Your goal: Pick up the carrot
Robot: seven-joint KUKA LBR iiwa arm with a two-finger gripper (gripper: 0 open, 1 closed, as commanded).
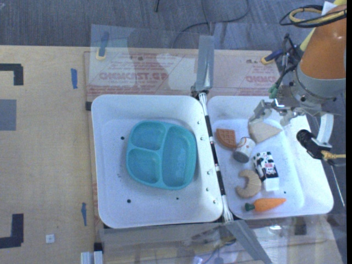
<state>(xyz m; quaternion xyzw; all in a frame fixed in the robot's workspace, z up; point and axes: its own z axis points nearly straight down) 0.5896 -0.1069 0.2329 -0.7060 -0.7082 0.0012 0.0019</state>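
Gripper hangs over right shallow white bin's far end; I can't tell the fingers' state. Orange toy carrot lies near front rim, well apart.

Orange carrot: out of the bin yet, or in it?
In it. The orange carrot with a green tip lies flat on the right white bin's floor near its front edge, apart from the gripper.

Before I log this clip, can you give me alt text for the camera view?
A toy carrot lies untouched at the near edge of the right white bin, among toy foods including a waffle and a croissant. The gripper hangs over the bin's far end. The left white bin holds a teal divided plate.
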